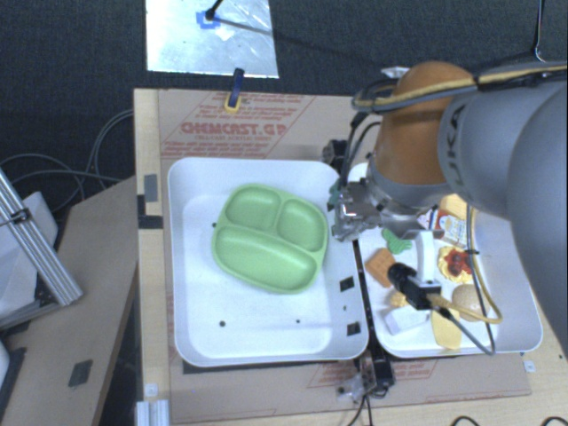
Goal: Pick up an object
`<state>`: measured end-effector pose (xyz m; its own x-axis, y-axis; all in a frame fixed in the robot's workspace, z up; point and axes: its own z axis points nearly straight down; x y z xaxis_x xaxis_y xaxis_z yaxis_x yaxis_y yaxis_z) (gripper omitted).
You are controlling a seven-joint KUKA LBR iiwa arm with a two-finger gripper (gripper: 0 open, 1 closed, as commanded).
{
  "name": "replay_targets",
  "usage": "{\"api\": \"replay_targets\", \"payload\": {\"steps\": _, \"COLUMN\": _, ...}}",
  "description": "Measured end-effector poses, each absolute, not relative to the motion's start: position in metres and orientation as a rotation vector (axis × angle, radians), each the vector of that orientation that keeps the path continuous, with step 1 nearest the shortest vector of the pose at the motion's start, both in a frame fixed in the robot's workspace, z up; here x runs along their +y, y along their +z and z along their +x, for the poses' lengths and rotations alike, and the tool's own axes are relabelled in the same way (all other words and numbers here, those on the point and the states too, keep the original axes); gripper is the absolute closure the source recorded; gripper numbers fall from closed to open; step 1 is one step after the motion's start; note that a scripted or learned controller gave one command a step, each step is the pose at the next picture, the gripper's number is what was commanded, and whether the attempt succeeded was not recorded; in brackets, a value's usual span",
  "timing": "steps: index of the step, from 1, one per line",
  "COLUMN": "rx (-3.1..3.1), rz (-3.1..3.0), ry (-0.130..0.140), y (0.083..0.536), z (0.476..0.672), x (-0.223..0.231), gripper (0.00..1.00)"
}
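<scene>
A green divided plate (271,236) lies in the left white bin (200,327). The right bin (524,322) holds several small food-like items: an orange waffle-like piece (379,265), a green piece (397,238), a red and white packet (453,229), a tan round piece (467,298) and a yellow piece (446,331). My gripper (348,216) hangs low over the wall between the two bins, just right of the plate's right rim. The big grey arm with its orange band (417,131) covers much of the right bin.
A cardboard sheet (235,122) lies under both bins. A shiny metal sheet (211,25) sits at the back, beyond the bench. Aluminium framing (35,247) stands at the left. Bare floor of the left bin shows in front of the plate.
</scene>
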<state>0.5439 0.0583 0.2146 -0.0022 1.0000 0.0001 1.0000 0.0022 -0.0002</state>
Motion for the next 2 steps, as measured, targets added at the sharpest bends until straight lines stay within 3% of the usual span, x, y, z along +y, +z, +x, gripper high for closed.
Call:
{"api": "replay_targets", "payload": {"steps": 1, "rx": -2.229, "rz": -2.215, "ry": -0.004, "y": 0.233, "z": 0.549, "x": 0.067, "gripper": 1.0}}
{"api": "replay_targets", "payload": {"steps": 2, "rx": -2.222, "rz": -2.221, "ry": 0.001, "y": 0.231, "z": 0.537, "x": 0.061, "gripper": 1.0}}
